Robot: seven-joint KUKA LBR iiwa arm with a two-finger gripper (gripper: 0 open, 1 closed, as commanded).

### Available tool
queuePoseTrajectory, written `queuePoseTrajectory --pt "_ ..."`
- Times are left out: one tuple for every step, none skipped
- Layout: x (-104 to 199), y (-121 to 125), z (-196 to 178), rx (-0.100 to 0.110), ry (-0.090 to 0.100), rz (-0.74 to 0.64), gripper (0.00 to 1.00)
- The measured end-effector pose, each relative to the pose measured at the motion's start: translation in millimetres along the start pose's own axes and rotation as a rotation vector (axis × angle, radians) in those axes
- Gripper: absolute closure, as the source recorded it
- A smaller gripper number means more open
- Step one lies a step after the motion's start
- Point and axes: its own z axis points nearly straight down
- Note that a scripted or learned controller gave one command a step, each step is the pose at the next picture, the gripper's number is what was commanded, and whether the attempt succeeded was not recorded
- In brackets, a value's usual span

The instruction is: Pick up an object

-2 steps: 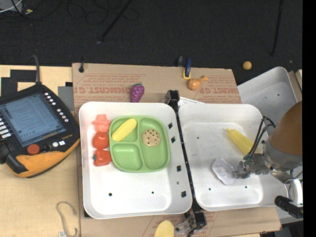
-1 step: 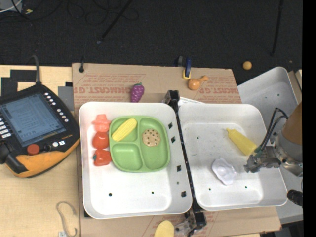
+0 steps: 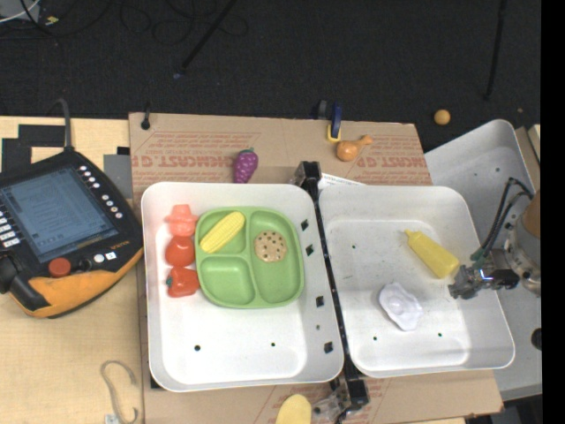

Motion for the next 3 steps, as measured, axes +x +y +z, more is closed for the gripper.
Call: queuePoseTrajectory --pt "-0.9 0.8 -42.4 0.0 0.0 -0.001 1.0" --pt "42.8 36.6 -47.1 0.002 0.002 -0.004 1.0" --pt "92.6 63.5 -53.6 0.002 0.003 -0.005 1.0"
